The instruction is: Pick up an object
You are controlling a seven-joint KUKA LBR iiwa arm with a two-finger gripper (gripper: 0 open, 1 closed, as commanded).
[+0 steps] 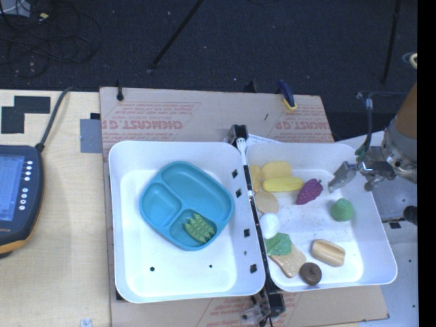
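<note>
A slanted look down on a pale wooden desk (61,251), with dark carpet and loose black cables behind it. A sheet of brown cardboard (204,118) printed with red lettering lies on the desk, and two shallow white bins sit on it side by side, clipped together along their shared edge.

The left bin (129,264) holds a blue divided plate (178,199), tilted a little, with a small green ridged piece (198,227) in its near-right compartment.

The right bin (371,264) holds toy foods. At its back left are a yellow lump (276,169) and a yellow banana (283,184), touching. Just right of them lies a purple grape bunch (309,191). A green ball (342,210) sits further right, near the bin's right wall. Along the divider are a pale round piece (268,203) and a white egg (270,222); nearer the front lie a green leaf (278,243) on a tan cracker (291,259), a brown doughnut (310,273) and a bread roll (328,252).

The arm enters from the right, and its pincer (347,174) hangs over the bin's back right corner — above and just behind the green ball, right of the grapes. One grey finger (339,177) shows pointing left, with nothing seen in it; I cannot tell if the pincer is spread or pressed together.

At the desk's left edge rests a control pendant (17,193) with a lit screen.
</note>
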